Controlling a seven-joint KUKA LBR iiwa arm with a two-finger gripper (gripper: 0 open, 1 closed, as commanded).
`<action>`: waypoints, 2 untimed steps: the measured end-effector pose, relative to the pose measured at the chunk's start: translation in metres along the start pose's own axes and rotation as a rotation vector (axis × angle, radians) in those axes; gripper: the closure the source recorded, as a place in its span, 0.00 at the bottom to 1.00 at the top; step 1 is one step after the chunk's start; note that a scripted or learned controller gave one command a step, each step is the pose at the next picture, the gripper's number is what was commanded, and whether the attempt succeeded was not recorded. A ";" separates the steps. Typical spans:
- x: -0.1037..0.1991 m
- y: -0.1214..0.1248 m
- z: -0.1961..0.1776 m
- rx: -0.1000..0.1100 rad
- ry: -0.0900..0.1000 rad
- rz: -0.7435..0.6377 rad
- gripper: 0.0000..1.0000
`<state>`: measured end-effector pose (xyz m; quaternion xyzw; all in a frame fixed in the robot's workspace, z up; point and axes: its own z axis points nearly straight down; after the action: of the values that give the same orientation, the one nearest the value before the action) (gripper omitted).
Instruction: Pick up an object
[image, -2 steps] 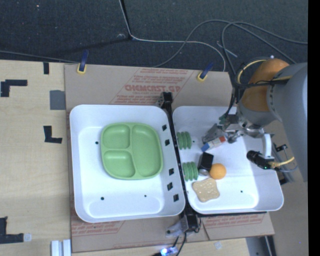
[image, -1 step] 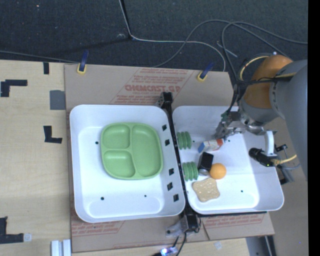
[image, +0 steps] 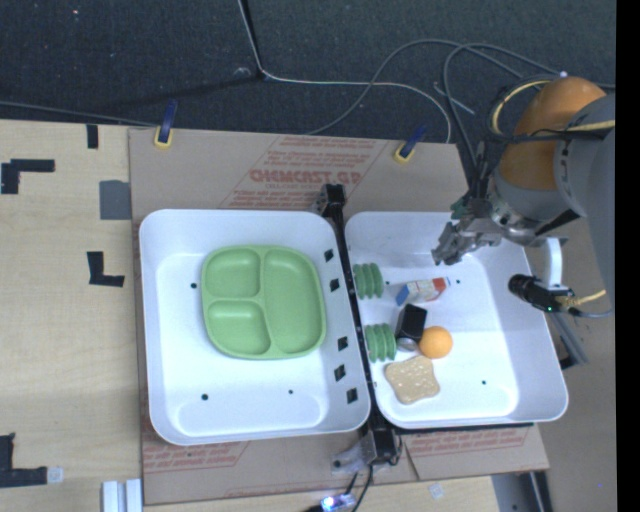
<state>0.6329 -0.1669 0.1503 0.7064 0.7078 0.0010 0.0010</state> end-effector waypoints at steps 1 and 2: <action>0.001 0.006 -0.043 0.000 0.000 0.000 1.00; 0.010 0.002 -0.100 0.000 -0.001 0.000 1.00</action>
<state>0.6344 -0.1570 0.2504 0.7064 0.7078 0.0008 0.0013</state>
